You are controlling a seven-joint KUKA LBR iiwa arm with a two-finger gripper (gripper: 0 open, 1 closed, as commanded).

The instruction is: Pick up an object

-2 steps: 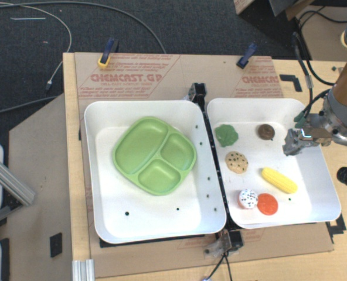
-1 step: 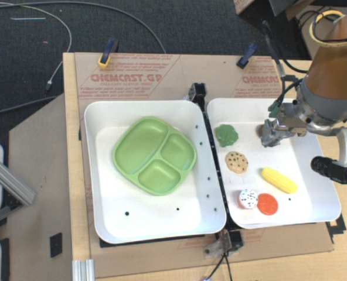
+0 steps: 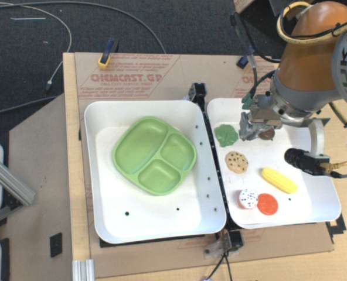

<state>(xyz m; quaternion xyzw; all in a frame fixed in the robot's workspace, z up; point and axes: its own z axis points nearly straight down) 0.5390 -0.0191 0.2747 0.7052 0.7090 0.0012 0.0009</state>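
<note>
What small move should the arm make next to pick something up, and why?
Probably lower the gripper straight down. It hangs over the upper part of the right bin, beside the green piece and above a brown object, with nothing visibly between its fingers.

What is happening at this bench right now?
A grey and orange robot arm reaches over the right bin, its claw low beside a green leafy toy. A cookie, a yellow corn cob, a die and an orange disc lie untouched. The left bin holds a green divided plate.
</note>
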